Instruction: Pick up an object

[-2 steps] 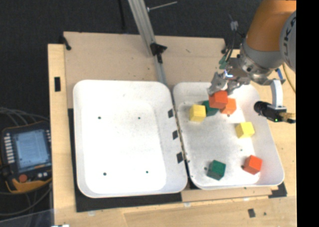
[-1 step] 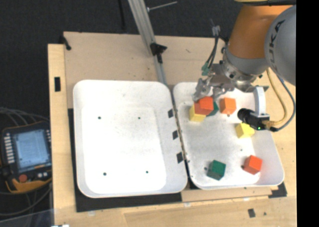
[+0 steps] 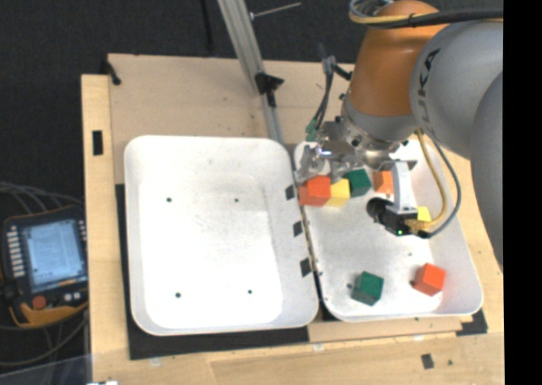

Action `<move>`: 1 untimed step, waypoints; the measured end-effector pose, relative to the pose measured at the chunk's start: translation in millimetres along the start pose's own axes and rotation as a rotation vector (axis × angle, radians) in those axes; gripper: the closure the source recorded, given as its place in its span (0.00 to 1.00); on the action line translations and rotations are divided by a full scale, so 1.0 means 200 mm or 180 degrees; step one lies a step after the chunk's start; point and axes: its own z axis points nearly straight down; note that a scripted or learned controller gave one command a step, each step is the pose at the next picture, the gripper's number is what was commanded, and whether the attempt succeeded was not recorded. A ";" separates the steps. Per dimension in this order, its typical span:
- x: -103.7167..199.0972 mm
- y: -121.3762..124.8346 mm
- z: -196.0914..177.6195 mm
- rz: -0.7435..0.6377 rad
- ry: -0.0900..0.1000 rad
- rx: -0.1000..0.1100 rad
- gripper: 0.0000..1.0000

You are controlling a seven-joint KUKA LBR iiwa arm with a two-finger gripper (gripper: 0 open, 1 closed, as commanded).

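In the right bin point(image 3: 461, 277), a row of blocks lies near the back left corner: an orange block point(image 3: 315, 191), a yellow block point(image 3: 339, 193) and a green block point(image 3: 358, 181), packed close together. My gripper point(image 3: 315, 163) hangs just above and behind the orange block, at the bin's left wall. The wrist hides its tips, and I see no block lifted off the bin floor. Another green block point(image 3: 367, 288) and another orange block point(image 3: 429, 278) lie apart near the bin's front edge.
The left bin point(image 3: 152, 163) is beside the right one, across a narrow divider point(image 3: 306, 244). A slanted metal pole point(image 3: 246, 45) rises behind the bins. Black cabling with a yellow piece point(image 3: 421, 217) hangs from the wrist over the right bin. A teach pendant point(image 3: 47, 261) is at far left.
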 end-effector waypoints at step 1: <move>0.25 -0.07 0.08 0.0000 -0.0001 0.0001 1.00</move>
